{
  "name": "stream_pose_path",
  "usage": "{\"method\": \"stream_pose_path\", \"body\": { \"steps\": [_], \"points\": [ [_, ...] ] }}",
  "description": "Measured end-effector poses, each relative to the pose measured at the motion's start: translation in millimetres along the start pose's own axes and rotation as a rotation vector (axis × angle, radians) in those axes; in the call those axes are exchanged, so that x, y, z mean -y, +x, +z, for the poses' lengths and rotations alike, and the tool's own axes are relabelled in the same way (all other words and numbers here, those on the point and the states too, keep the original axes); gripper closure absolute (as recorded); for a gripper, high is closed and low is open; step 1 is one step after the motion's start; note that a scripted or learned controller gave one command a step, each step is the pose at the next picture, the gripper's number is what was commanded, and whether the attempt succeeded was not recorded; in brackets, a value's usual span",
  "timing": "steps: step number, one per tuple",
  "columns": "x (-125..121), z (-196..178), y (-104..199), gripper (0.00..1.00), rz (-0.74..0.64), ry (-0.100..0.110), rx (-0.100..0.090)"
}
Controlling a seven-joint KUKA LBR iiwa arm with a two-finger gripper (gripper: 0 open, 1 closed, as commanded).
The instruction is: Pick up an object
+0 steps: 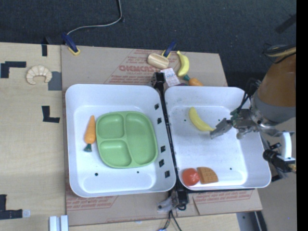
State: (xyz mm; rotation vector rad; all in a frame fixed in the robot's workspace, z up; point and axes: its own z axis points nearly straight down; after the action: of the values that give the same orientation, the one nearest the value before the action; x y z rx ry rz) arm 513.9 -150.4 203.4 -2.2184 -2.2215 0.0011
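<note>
Two white bins [77,177] are borne side by side on the cardboard-covered bench [29,153]. A croissant [38,74], a bread roll [157,60] and a banana [183,64] are laid directly on it.

Left bin [77,143]: green divided plastic plate [127,139] inside; orange toy carrot [90,130] to its left.
Right bin [240,158]: yellow toy banana [199,120] behind; red toy tomato [190,176] and brown toast slice [207,175] in front.

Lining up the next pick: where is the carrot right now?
The carrot lies in the left bin, along the left edge of the green divided plate, between the plate and the bin's left wall.
</note>
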Motion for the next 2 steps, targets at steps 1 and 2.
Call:
{"method": "stream_pose_path", "body": {
  "steps": [1,2],
  "points": [
    [-40,45,55,0.00,-0.001,0.000,0.000],
    [-110,117,46,0.00,0.000,-0.008,0.005]
  ]
}}
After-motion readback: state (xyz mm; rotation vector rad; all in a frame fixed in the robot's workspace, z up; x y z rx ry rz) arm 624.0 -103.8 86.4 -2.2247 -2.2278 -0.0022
